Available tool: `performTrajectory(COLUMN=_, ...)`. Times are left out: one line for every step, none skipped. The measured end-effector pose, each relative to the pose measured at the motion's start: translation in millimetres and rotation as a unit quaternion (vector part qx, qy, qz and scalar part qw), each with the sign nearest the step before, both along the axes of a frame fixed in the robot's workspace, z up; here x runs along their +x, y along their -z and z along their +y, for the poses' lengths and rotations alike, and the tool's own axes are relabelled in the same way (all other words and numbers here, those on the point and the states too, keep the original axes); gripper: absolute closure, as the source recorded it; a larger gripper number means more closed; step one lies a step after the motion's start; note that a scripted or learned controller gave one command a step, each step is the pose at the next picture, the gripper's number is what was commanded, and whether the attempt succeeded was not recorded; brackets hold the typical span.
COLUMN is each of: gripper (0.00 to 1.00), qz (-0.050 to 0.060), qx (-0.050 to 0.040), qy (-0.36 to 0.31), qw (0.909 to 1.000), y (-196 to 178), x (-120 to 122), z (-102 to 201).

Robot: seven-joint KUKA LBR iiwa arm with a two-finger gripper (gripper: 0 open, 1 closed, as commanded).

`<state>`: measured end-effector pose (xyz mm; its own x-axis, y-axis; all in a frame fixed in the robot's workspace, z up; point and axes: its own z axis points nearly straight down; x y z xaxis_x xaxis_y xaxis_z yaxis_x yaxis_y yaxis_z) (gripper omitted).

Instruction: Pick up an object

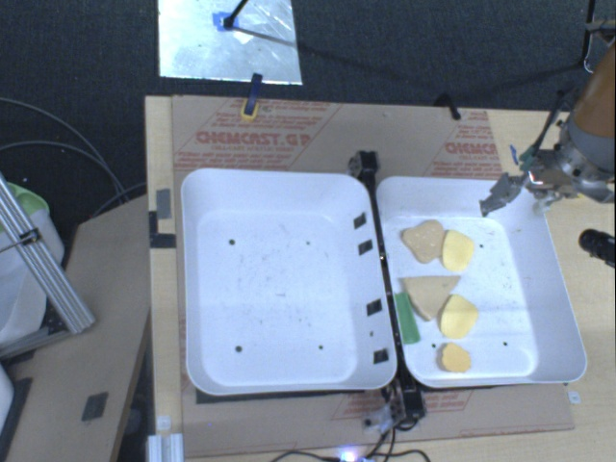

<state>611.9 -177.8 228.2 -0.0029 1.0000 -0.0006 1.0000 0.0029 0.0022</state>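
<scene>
Gripper (502,198), finger state indiscernible, hangs over right bin's (558,287) far edge; nearest pale biscuit piece (423,240) lies leftward and nearer, heading a cluster along the bin's left wall.

"CHEMCAST GP" on brown board (252,138)

1. The place looked like a robotics lab or test cell.
2. A bench topped with printed brown board (318,133) bore two white bins (279,287) clipped side by side.
3. Cables (58,142) trailed over dark carpet (77,37).
4. An aluminium frame strut (43,258) stood at the left.
</scene>
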Motion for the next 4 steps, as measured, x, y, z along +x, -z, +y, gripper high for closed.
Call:
performTrajectory(gripper=0.0, qz=0.006, qx=0.0024, qy=0.0, qw=1.0, y=143, x=-25, z=25)
performTrajectory(gripper=0.0, qz=0.005, qx=0.0023, qy=0.002, qw=1.0, y=145, x=-127, z=52)
performTrajectory(gripper=1.0, qz=-0.001, qx=0.0004, qy=0.001, qw=1.0, y=133, x=-121, z=51)
performTrajectory(gripper=1.0, qz=0.0, qx=-0.0025, qy=0.004, qw=1.0, y=142, x=-117, z=-34)
